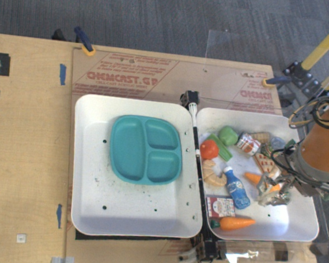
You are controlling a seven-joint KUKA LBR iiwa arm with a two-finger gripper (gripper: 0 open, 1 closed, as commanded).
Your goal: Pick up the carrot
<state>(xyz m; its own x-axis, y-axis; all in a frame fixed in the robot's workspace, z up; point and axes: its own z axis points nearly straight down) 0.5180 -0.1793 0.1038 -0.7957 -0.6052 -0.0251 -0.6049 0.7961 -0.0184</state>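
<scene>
while the hand (275, 191) hangs low in the right bin (306, 225), i cannot tell its state. the carrot (236, 223) lies near it, toward the front rim and a little to the left, long axis almost along that rim. it looks smooth, tapered orange plastic.

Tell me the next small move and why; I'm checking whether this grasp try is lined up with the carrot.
Probably shift the gripper toward the near-left: the carrot lies by the right bin's front wall, apart from the gripper, which hangs nearer a small orange piece.
</scene>
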